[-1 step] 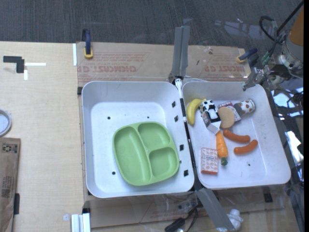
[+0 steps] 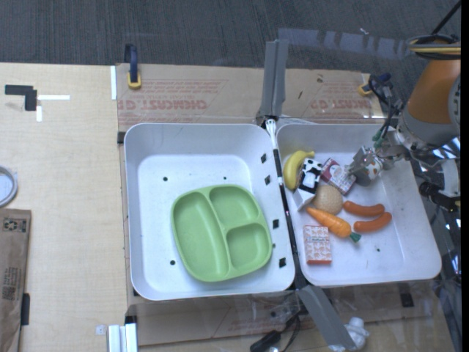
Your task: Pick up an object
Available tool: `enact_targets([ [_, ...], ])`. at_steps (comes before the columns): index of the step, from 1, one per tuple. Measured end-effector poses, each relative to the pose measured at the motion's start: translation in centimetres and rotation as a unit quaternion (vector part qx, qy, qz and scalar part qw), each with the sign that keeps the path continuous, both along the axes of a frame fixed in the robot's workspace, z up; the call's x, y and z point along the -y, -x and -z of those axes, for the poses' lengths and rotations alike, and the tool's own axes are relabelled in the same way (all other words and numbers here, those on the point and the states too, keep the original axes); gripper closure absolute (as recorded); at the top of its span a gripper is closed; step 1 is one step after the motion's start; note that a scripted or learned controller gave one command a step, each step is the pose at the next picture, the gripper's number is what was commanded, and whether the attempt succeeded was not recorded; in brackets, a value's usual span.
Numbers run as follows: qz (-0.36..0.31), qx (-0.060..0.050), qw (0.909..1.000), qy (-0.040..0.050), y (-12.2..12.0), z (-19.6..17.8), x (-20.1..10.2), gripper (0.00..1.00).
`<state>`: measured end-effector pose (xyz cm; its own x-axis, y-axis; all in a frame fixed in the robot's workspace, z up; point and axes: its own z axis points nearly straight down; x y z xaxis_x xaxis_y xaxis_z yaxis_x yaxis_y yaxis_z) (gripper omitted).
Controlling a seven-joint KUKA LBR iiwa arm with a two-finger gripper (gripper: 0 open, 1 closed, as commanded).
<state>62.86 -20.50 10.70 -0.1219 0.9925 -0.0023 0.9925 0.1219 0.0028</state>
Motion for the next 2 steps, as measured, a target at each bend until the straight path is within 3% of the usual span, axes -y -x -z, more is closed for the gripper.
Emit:
enact_targets([
  [1,0.0,0.001,1.0,0.0006,0.0,-1.0,0.0,1.0],
  [2,-0.045,-0.001,0.999,-0.0005,-3.1,-8.7,-6.8,1.0],
])
